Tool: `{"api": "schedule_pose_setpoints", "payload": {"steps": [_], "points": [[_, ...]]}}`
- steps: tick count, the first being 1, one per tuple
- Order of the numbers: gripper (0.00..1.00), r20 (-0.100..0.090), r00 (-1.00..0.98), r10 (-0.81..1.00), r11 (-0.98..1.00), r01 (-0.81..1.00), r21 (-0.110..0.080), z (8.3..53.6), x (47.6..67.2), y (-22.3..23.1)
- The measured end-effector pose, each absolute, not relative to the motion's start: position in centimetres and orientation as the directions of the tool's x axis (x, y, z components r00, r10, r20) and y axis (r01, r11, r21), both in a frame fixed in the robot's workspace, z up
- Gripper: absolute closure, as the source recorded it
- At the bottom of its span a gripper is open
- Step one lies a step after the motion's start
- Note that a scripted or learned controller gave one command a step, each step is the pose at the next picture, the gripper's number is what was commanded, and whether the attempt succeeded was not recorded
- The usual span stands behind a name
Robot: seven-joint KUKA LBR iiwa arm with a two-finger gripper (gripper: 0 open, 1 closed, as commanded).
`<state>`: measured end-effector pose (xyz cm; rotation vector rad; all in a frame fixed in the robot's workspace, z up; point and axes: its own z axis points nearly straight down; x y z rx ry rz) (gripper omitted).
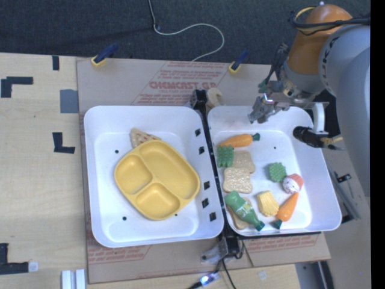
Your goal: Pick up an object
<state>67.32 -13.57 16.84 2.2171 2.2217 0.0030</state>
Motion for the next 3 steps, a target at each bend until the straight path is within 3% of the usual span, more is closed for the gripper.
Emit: {"api": "schedule_pose_setpoints", "payload": {"steps": [1, 3], "points": [[1.0, -0.001, -0.001, 1.0, 0.001, 1.0, 0.005, 22.2, 67.4, -13.5], [1.0, 0.001, -0.004, 1.0, 0.004, 1.0, -0.003, 22.3, 60.9, -5.7]]}}
